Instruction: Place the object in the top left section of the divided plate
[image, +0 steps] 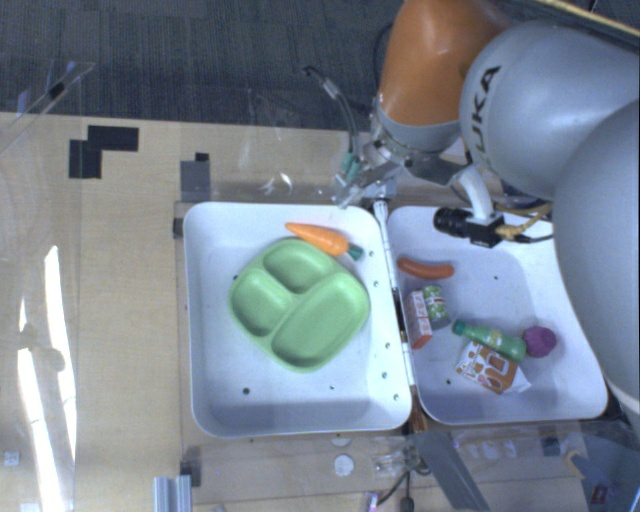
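Tool state cannot be told, poised above bins; carrot seen beside divided plate; placement not yet done.

Two white bins sit side by side: the left bin and the right bin. The left one has one green divided plate with three sections and one carrot. The right one has five things: one sausage, one small carton, one green bottle, one purple item and one orange-brown packet.
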